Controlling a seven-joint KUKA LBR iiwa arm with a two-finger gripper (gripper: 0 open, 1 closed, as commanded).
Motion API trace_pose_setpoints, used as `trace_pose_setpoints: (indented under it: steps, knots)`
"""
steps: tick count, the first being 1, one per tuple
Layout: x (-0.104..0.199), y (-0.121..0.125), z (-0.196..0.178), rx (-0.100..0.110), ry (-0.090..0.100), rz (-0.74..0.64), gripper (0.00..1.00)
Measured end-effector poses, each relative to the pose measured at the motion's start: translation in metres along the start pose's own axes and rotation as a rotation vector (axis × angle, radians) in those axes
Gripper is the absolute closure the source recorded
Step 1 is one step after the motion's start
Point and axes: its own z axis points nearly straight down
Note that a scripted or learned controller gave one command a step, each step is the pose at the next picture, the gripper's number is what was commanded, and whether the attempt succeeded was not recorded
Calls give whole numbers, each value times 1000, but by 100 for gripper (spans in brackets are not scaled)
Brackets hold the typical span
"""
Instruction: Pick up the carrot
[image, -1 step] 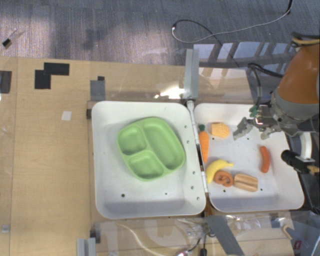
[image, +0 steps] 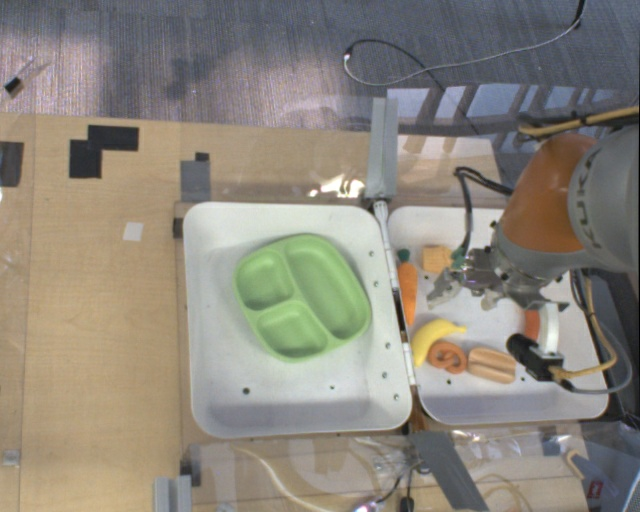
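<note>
Carrot (image: 407, 290) lies along the right bin's (image: 500, 408) left wall, far of the banana (image: 432, 338). Gripper (image: 447, 283) hovers just right of it; I cannot tell how it is set. Risk, as I judge it: the wall blocks a clean grasp, or the descent nudges the banana.
</note>
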Motion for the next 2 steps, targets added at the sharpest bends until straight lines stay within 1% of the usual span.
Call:
trace_pose_setpoints:
  steps: [1, 2]
  knots:
    - [61, -13, -49, -4, 0, -142, 0]
    - [61, -13, -49, -4, 0, -141, 0]
